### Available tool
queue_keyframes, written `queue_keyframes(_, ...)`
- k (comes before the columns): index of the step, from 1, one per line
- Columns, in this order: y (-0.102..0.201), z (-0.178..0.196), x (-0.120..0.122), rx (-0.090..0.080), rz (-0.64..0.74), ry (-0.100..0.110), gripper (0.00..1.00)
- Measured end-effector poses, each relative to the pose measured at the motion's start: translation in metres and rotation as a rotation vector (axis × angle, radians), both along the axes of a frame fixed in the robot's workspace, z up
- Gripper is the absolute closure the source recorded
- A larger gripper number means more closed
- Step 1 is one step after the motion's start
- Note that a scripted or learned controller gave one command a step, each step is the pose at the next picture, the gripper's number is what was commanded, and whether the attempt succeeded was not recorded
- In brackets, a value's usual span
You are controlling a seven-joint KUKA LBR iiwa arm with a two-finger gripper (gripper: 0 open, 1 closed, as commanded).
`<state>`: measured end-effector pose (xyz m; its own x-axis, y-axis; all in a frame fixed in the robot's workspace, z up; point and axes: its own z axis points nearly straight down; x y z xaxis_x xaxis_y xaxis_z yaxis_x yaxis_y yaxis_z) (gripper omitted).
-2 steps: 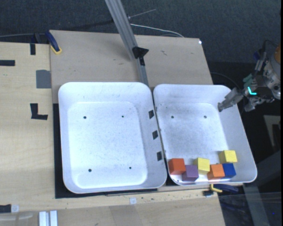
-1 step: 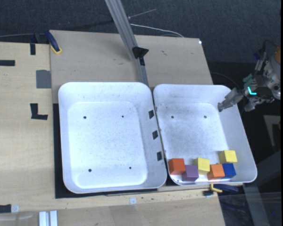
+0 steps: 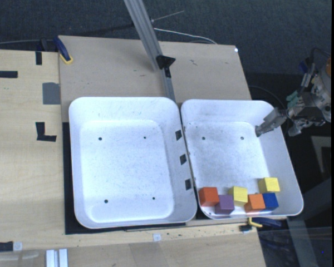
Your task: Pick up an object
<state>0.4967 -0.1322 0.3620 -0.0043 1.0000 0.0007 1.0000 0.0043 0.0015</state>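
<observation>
Presently the claw (image 3: 279, 125) hangs over the right bin's (image 3: 278, 149) rim at about 2 o'clock, nothing between its fingers; how far they part, cannot tell. Blocks cluster well apart at the bin's 6 o'clock edge: orange (image 3: 209, 196), purple (image 3: 226, 203), yellow (image 3: 240, 194), orange (image 3: 256, 202), blue (image 3: 270, 201), yellow (image 3: 269, 184).

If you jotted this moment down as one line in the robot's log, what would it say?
gripper: over right bin's right rim, carrying nothing | blocks: six clustered at right bin's near edge, untouched | left bin: no blocks | pick: not started
</observation>
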Motion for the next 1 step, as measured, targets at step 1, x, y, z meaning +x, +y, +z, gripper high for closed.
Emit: queue_keyframes(1, -0.0014, -0.0021, 0.0008, 0.0, -0.003, 0.002, 0.0)
